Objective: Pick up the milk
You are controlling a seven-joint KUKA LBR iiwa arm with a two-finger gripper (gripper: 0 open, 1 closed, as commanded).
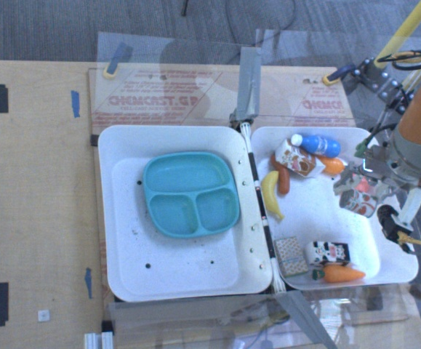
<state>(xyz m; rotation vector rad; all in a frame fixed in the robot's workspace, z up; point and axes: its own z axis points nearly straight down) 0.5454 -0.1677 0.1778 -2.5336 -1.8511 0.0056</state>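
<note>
The milk point(329, 252) is a small white carton with black cow patches. It lies on its side near the front of the right bin point(392, 267), between a checkered cracker point(291, 255) and a carrot point(343, 273). My gripper point(361, 192) hangs low over the right side of that bin, behind the milk and to its right, well apart from it. A small red and white object point(357, 202) sits right under the gripper, and whether it is held is unclear.
At the back of the right bin lie a blue bottle point(319, 145), a red and white pouch point(297, 158), an orange piece point(332, 166), a sausage point(283, 181) and a banana point(271, 195). The left bin point(123, 267) holds a teal divided plate point(191, 193).
</note>
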